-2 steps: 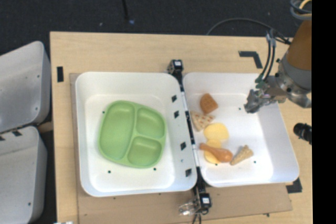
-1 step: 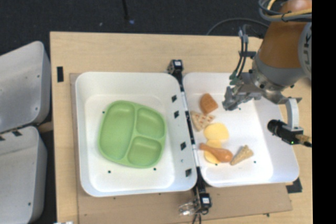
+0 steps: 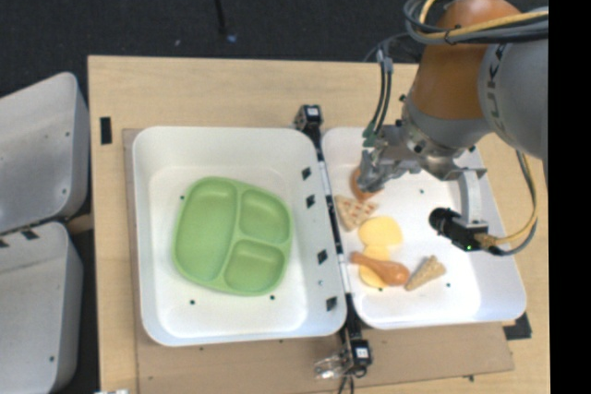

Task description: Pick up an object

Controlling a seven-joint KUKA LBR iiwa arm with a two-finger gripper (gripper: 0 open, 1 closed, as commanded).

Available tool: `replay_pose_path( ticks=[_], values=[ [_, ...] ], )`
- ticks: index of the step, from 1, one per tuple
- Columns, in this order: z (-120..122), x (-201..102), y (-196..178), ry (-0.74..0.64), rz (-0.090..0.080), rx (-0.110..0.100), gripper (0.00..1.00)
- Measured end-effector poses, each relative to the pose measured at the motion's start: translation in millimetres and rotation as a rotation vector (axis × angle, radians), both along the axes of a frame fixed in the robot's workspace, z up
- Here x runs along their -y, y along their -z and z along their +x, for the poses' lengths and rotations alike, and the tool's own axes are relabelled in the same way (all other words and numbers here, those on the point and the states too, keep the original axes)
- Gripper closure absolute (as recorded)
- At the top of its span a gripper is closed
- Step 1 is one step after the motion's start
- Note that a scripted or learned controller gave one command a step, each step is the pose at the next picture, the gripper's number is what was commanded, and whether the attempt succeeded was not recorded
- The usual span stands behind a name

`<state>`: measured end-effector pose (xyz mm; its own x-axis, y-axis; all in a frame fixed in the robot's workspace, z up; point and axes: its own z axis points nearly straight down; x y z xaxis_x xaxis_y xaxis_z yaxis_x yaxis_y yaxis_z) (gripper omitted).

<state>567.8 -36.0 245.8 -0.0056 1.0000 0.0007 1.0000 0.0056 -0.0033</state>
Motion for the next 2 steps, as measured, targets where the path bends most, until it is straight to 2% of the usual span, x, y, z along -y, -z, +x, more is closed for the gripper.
replay_pose_path(
  ticks=[2],
  values=[
    [1,-115,-2,-0.002,0.001,0.002,1.00]
  ],
)
